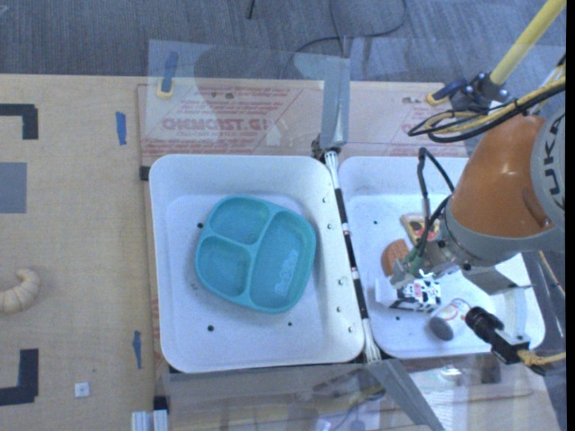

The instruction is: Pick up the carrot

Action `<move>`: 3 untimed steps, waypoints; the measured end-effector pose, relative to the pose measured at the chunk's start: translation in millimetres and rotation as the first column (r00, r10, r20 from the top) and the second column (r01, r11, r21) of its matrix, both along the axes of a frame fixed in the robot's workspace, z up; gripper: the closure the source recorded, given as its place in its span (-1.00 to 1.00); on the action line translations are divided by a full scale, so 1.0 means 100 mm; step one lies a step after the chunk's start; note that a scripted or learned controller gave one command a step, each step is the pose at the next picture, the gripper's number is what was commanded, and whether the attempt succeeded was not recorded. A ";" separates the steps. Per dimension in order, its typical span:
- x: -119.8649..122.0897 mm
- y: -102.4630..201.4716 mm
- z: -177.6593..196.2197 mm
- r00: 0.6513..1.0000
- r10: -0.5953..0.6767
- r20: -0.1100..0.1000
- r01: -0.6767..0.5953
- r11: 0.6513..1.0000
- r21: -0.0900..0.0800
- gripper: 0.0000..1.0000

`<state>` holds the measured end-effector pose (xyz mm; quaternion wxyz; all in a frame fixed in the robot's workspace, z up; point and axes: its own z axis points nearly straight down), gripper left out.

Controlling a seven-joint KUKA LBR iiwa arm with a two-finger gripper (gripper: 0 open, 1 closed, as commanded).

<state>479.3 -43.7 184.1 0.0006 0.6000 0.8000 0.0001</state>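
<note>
Two shallow white bins sit side by side on the table (72, 151), and from where I stand the scene runs like this. Far to the left, alone on the bare wood, lies a pale curled thing (18, 291) like a croissant, well apart from everything else. The left bin (171, 196) holds a teal divided plate (256, 253), three compartments, lying flat near the middle. Across the seam, the right bin (368, 196) is crowded: a round brownish item (393, 258) lies near its left side, an orange-and-pale piece (414, 226) sits just above it, and I cannot tell whether that is the carrot. A small black-and-white patterned object (420, 293) rests lower down, with a grey rounded thing (444, 324) beside it to the right. The arm (503, 187), orange-banded, hangs over this bin from the right, and its tool (429, 260) is down among the items near the brownish one; whether it is apart or together I cannot tell.
</note>
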 end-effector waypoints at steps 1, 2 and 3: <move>0.00 -0.14 0.01 0.886 0.464 0.000 -0.464 0.886 0.001 1.00; 0.01 0.24 0.00 0.982 0.187 0.002 -0.187 0.982 0.000 1.00; 0.00 0.18 0.00 0.988 -0.155 0.000 0.155 0.988 0.000 1.00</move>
